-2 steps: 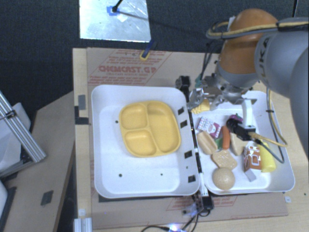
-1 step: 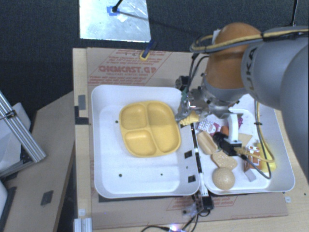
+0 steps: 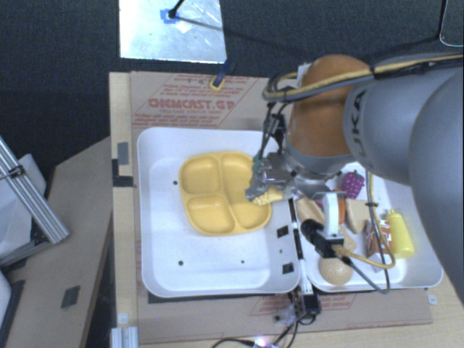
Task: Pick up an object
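Overhead, one gripper (image 3: 259, 184) at one yellow four-compartment plate (image 3: 217, 192), grip perhaps unclear, two white bins (image 3: 159, 252).

Yellow divided plate (image 3: 217, 194) smooth plastic; white bin (image 3: 167, 252) matt plastic; cardboard sheet (image 3: 188, 104) beneath.

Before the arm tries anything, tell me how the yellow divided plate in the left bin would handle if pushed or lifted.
The yellow divided plate looks like moulded plastic, so probably stiff and light. Lying flat on the left bin, it would likely slide rather than tip. Its low, rounded rim may be hard to pinch.
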{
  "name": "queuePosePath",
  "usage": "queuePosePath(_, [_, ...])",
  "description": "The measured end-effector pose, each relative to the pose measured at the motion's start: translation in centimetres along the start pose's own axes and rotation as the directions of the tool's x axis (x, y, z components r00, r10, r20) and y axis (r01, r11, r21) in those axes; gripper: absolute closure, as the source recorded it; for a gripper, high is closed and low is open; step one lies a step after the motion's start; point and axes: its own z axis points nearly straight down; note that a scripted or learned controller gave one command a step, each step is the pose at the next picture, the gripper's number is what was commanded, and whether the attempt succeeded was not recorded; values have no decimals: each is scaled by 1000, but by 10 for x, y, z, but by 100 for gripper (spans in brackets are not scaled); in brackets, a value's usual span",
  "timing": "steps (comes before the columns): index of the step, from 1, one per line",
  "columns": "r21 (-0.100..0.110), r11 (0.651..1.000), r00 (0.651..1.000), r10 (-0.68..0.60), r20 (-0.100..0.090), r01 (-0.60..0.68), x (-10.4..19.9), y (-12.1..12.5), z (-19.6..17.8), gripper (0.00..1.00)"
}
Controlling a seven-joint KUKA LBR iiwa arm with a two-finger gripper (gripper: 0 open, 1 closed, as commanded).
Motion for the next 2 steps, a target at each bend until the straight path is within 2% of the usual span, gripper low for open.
queuePosePath(1, [-6,1000,1000,0,0,0,26,-12,-20,100])
queuePosePath(2, [-2,1000,1000,8,2,-8,12,-8,-4,100])
